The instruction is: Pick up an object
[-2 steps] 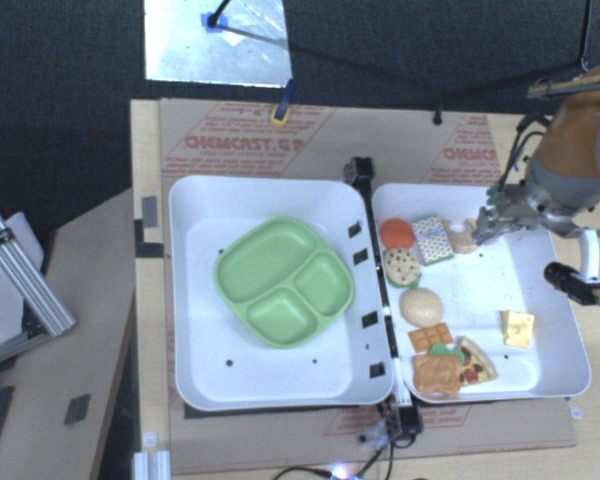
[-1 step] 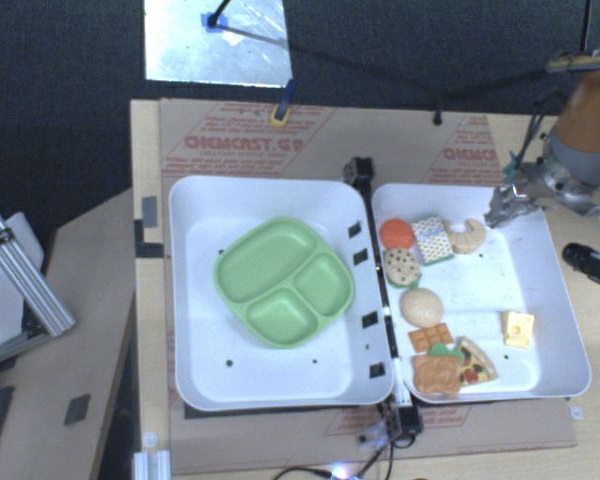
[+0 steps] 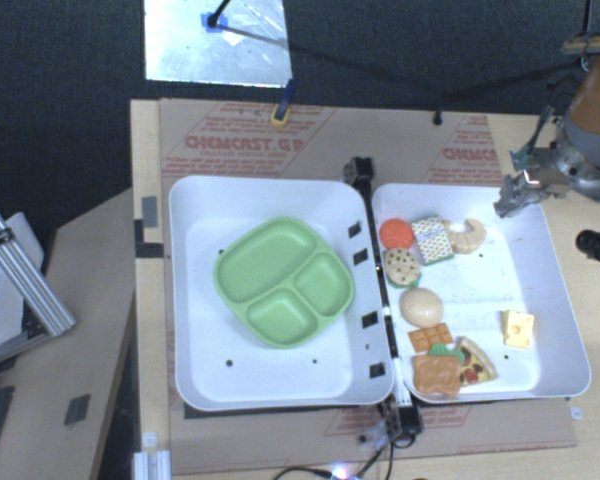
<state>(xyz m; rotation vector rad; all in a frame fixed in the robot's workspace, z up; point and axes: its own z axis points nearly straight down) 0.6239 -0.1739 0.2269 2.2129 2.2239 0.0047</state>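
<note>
The claw (image 3: 512, 196) hangs over the right bin's (image 3: 555, 268) far corner, its grip state impossible to tell; toy foods including a tomato (image 3: 396, 234) lie below.

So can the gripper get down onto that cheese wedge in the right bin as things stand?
Probably yes. The cheese wedge lies alone on bare bin floor, apart from the other toy food clustered toward the divider. The gripper hangs above the right bin's far corner, with nothing between them.

Red lettering, seemingly "CHEMCAST", runs mirrored across the brown board (image 3: 242, 140) beneath the bins, far left of the gripper's (image 3: 510, 201) jaws.
</note>
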